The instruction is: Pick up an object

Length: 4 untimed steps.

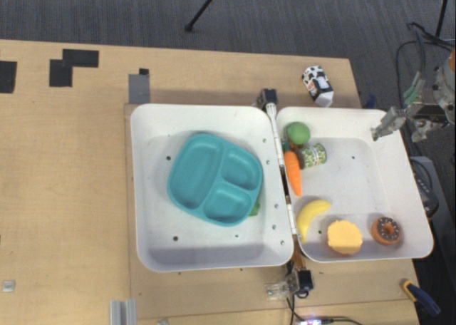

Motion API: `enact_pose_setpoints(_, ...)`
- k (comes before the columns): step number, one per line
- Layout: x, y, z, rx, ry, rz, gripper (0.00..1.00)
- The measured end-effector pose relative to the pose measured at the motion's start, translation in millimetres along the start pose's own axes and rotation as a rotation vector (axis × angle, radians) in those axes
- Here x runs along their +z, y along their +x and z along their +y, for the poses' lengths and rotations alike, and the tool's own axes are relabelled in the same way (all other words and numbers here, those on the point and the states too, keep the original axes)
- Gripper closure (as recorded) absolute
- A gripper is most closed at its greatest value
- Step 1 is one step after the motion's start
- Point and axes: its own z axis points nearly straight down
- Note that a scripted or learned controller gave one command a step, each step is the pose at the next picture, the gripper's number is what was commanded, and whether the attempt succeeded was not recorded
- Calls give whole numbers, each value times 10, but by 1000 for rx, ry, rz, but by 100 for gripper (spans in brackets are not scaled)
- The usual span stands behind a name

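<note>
Over right bin's [399,147] far corner, empty-looking pincer [388,125].

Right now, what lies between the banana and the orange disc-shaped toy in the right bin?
In the camera view, a yellow sponge-like block lies between the banana and the orange disc toy, along the right bin's near wall.

In the right bin [399,174] lie a green ball [298,132], a small tin [312,155] on its side, an orange carrot [293,172], a yellow banana [311,215], a yellow lump [345,236] and an orange round thing [387,230]; the left bin [153,174] has a teal tray [216,178].
</note>
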Motion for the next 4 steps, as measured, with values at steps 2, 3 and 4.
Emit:
enact_pose_setpoints(2,1888,850,438,131,11,-1,0)
enact_pose_setpoints(3,1924,829,721,53,91,-6,0)
enact_pose_setpoints(4,1939,840,711,121,94,-9,0)
